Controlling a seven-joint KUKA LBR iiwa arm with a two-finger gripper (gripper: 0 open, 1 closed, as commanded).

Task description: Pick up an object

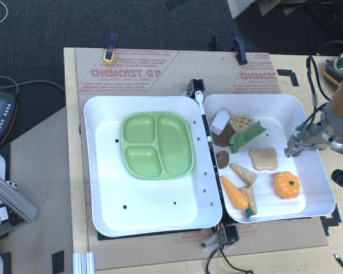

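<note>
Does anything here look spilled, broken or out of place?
Nothing stands out. The green divided plate lies flat in the left bin; toy foods, such as the carrot and small pumpkin, lie scattered in the right bin.

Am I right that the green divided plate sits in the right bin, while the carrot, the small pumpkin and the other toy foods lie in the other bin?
Not quite: the camera view shows the green divided plate in the left bin. The carrot, the small pumpkin and the other toy foods lie in the right bin, as you said.
</note>
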